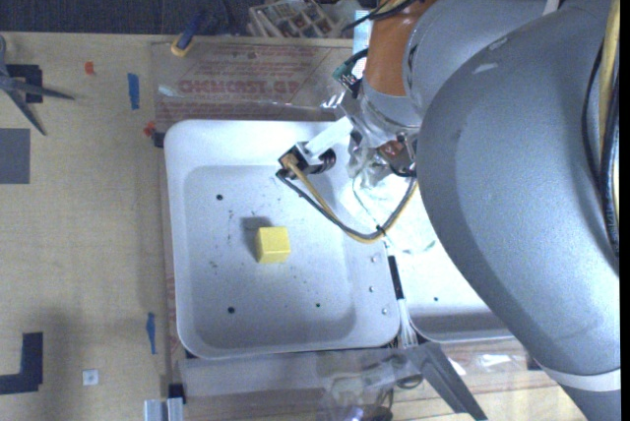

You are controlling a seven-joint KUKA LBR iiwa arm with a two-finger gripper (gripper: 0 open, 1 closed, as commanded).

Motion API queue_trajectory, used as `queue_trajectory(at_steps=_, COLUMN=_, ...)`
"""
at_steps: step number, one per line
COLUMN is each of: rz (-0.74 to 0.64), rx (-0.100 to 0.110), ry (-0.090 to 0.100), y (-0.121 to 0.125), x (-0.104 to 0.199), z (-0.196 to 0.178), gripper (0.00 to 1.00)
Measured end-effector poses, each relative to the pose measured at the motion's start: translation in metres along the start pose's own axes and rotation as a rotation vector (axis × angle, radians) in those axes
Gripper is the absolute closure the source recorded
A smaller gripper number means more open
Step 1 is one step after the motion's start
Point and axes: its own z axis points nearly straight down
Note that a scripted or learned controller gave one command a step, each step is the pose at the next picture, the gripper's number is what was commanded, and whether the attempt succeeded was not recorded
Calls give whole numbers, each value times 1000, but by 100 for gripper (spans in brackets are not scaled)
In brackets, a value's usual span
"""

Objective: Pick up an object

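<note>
A KUKA arm is pictured reaching in from the right over the nearer-left white bin, its orange band visible above the wrist. The tool is seen at the bin's upper right corner, hanging over the rim area; whether it is apart or together cannot be told, since the tip is crowded by cabling and a small black-and-white fitting. Nothing can be made out as held in it.

The task's thing — a small yellow block — is shown lying on the bin floor near the middle, well apart from the tool. From the tool it lies down and to the left in the picture, toward the bin's centre. The block appears nearly cubic, so no clear long axis is offered; its edges are turned slightly off the bin walls. A yellow-and-black cable is draped between the tool and the block.

The pick is judged not yet begun: a move across and down would be needed, with the cable kept clear. The wooden surface is seen at left.
</note>
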Motion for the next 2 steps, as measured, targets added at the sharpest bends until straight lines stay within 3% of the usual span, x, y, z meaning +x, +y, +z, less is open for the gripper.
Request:
queue_trajectory(at_steps=1, rz=200, rx=-1, ry=4, y=-13, x=23, z=0, gripper=100)
queue_trajectory(at_steps=2, rz=368, rx=0, ry=3, y=23, x=-26, z=-52, gripper=100)
